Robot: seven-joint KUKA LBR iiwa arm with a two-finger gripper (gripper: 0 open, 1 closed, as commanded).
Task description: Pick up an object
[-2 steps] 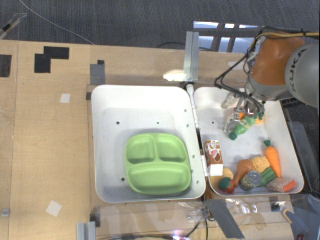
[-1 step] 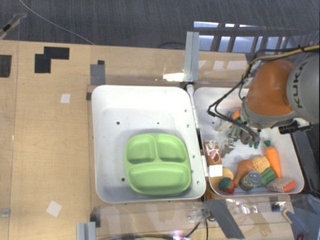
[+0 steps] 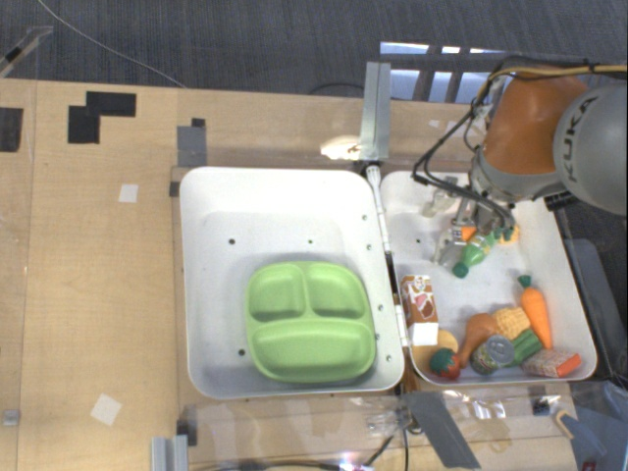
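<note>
A wooden bench holds two shallow white bins side by side, seen from above at a slant. The left bin (image 3: 216,263) carries a green divided plate (image 3: 310,320), lying flat toward its near side.

The grey arm (image 3: 574,135) with its orange band reaches in from the right and hangs over the far half of the right bin (image 3: 579,307). Its gripper (image 3: 474,235) points down into the bin, and a small green bottle (image 3: 472,258) lies tilted just beneath it, touching or nearly touching the fingertips. Whether the claw is wide, narrow or closed on the bottle cannot be told, because the wrist and cables crowd that spot.

The remaining toys sit along the near side of the right bin. A small brown and white carton (image 3: 420,307) lies against the left wall. A carrot (image 3: 536,312) lies near the right wall. Between them, in a heap, are a drumstick (image 3: 477,332), a piece of corn (image 3: 510,320), a grey can (image 3: 490,354) and a red-ended piece (image 3: 554,363) at the corner.
</note>
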